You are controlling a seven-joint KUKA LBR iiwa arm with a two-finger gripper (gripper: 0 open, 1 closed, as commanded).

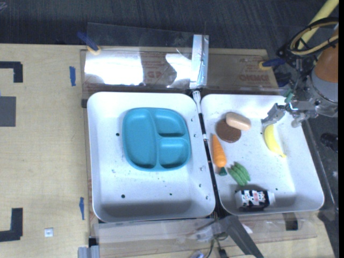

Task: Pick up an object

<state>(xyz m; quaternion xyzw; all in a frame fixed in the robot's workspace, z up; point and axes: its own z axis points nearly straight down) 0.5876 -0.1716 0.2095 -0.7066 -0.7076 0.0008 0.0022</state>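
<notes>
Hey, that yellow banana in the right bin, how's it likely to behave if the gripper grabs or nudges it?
The banana looks smooth and glossy, so it may slip between fingers. Its curved shape lying flat probably makes it pivot or spin rather than roll when pushed. It lies near the right bin wall, apart from other items, just below the gripper.

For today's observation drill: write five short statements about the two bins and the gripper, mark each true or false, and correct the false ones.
1. The blue tray lies in the left bin. True.
2. The banana lies in the left bin. False: it lies in the right bin, near the gripper.
3. The carrot lies by the right bin's left wall. True.
4. The gripper holds the carrot. False: it is above the bin's far right corner, apart from the carrot.
5. The black can lies near the right bin's front edge. True.
</notes>
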